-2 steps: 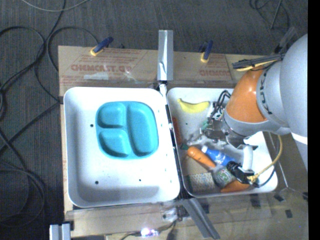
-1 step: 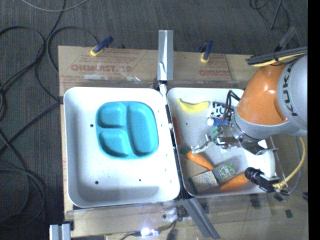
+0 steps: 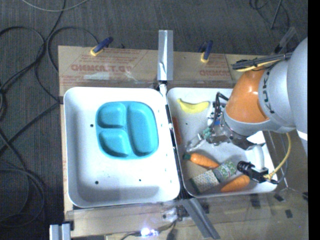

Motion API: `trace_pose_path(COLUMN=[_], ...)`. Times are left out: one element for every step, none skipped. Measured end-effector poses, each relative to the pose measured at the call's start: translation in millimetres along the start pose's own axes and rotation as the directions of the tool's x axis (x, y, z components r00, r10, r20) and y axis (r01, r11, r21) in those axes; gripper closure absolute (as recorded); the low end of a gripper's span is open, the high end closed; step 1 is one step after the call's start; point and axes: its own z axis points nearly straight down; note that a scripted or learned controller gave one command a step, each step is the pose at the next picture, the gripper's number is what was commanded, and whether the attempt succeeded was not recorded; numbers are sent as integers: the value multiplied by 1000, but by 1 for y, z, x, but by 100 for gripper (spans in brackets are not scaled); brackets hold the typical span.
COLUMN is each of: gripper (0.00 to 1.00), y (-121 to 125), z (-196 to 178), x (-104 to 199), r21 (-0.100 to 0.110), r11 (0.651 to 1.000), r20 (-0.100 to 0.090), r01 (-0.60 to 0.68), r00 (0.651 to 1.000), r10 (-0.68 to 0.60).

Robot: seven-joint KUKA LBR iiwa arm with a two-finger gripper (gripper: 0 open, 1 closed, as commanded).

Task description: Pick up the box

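Camera view. Red print on the worktop's [image 3: 120, 66] cardboard, too faint to read; "KU" lettered on the arm [image 3: 272, 96]. Two white bins: left bin [image 3: 80, 184] with one blue divided tray [image 3: 128, 129]; right bin [image 3: 176, 100] with two carrots [image 3: 203, 160] [image 3: 236, 183], one banana [image 3: 193, 105], one box [image 3: 214, 175]. Two clamps [image 3: 101, 46] [image 3: 205, 50] at twelve o'clock. Tool [image 3: 210, 134] mid right bin; spread or pressed together, cannot tell. Box at six o'clock of the tool, apart, between the carrots.

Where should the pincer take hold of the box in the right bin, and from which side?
Probably across the narrow width of the box, coming from above. It lies flat and long near the right bin's front wall, with carrots close to its long sides.
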Motion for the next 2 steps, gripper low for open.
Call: trace_pose_path(gripper=[0, 0], y=[56, 8], z=[12, 12], x=[-26, -60], r21=[-11, -12], r11=[983, 985], r20=[0, 4], r01=[-184, -170], r00=[983, 985], r10=[184, 170])
